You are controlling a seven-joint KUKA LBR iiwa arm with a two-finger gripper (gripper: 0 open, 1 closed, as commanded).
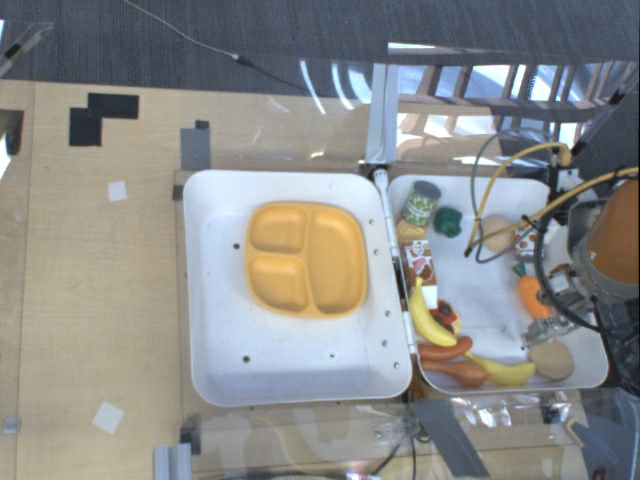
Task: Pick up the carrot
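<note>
The carrot lay in the right bin, close to its right wall and just above a tan potato-like piece, with the arm crowding in beside it, likely lining up for a grab. The gripper's state could not be told. Across the bin from the carrot, a green can and a small carton carried labels too blurred to read.

Grey arm with orange band, black and yellow cables
</note>
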